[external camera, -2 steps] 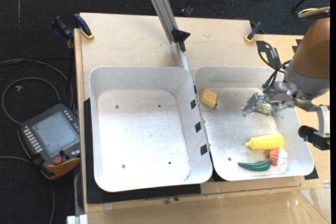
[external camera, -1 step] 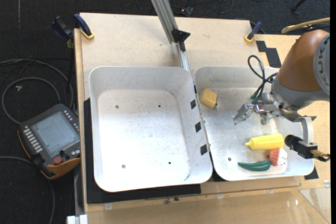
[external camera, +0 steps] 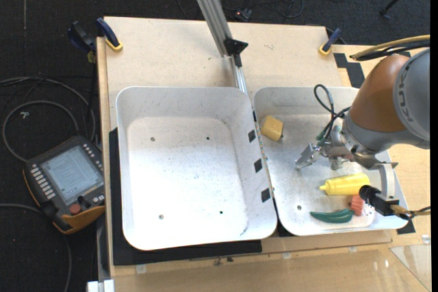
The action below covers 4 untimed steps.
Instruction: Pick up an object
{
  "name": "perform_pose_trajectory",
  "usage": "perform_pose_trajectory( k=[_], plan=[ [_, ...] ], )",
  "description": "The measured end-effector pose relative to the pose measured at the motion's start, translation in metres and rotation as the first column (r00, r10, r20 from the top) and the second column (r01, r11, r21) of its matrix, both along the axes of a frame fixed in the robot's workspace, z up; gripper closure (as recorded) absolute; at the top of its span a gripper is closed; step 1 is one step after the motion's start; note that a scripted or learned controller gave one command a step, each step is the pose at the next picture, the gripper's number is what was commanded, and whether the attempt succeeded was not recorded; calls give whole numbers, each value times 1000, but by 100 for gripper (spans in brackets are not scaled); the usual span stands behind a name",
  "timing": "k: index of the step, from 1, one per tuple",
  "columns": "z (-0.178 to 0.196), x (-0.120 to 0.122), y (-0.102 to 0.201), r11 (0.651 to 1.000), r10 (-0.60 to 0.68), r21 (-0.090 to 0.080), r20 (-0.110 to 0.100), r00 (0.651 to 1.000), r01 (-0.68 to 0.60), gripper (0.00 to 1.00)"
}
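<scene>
Hovering low over the right bin (external camera: 287,100), the gripper (external camera: 309,156) points toward that bin's middle, its metal fingers seemingly a little apart with nothing visible between them, though the slant of the view makes the exact gap hard to judge. By that reading the pick has not yet happened: no object is held or lifted, and the whole grasp is left to do. Nearest candidates lie just behind and below the gripper, toward the bin's near right corner: a yellow bottle (external camera: 344,184), a small red piece (external camera: 356,204) just beside it, and a green pepper (external camera: 333,216) close to the rim. A yellow block (external camera: 272,127) sits on the gripper's far side, toward the divide between the bins, well apart from the others. Dark cables (external camera: 326,106) loop off the wrist above the bin. Beyond the block lies the left bin (external camera: 126,106), and a slanted metal rail (external camera: 209,0) crosses the bench (external camera: 171,44) behind both. Nothing stands between the gripper and the bottle, but the arm's own wrist crowds that corner.
</scene>
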<state>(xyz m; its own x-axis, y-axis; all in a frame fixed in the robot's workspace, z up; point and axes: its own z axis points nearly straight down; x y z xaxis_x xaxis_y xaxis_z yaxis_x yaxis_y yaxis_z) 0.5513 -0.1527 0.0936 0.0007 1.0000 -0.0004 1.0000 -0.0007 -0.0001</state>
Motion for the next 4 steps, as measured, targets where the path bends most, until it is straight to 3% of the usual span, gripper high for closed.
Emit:
perform_pose_trajectory(
  k=[1,4],
  plan=[
    [12,1,0,1000,0,0,2,1000,0,100],
    [169,6,-12,1000,4,-2,7,1000,-4,100]
  ],
)
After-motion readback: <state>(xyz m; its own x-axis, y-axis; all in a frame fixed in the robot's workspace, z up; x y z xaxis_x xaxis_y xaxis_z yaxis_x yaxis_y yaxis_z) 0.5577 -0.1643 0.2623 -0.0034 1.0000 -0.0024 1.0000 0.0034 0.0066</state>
